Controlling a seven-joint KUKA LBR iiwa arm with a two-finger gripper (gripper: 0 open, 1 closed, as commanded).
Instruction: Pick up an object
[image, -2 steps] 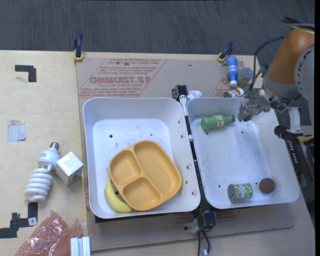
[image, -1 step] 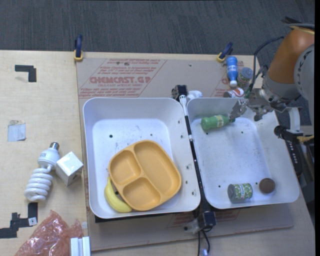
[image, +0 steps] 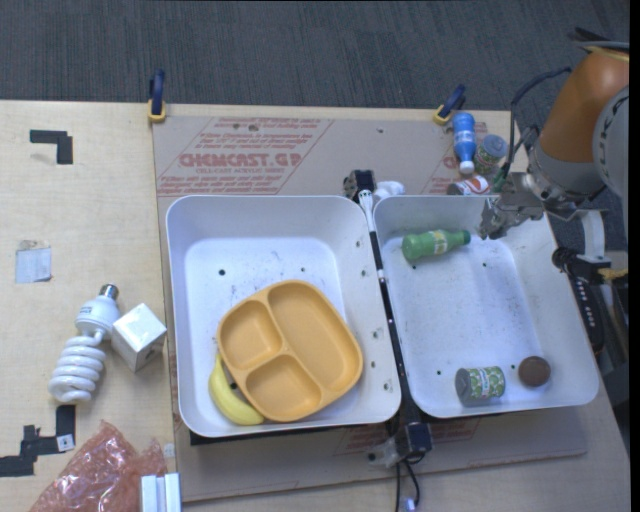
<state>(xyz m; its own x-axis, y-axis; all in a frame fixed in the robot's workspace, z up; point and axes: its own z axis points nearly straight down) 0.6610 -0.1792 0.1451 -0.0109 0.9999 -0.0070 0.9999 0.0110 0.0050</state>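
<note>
Gripper (image: 492, 222) hovers at the right bin's (image: 560, 400) twelve o'clock, jaw spread unclear; green bottle (image: 432, 244) lying at its nine o'clock looks light, slick: grab mid-body.

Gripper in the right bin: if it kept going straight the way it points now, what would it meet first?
Probably the green bottle, lying just left of the gripper near the right bin's far wall. Its height above the floor is unclear, so it might pass over.

Robot lab: clamped board (image: 300, 150), 2 white bins (image: 190, 260)
</note>
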